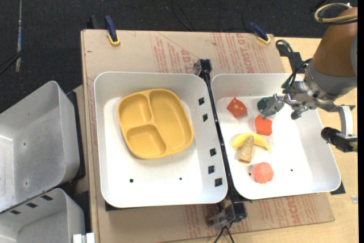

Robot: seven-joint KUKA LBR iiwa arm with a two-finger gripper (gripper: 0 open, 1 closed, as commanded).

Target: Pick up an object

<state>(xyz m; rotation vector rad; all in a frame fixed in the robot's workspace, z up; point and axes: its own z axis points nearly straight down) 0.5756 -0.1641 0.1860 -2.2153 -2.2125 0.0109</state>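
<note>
Just below the end effector (282,102), grip state unclear, an orange-red block (263,125), apart.

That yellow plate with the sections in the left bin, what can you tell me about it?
The yellow plate looks like smooth moulded plastic, a rounded square with a raised rim and three compartments: two smaller ones and one larger. Nothing lies in any of them. It sits flat and right side up, turned a little askew, in the upper part of the left white bin, touching only the bin's floor.
</note>
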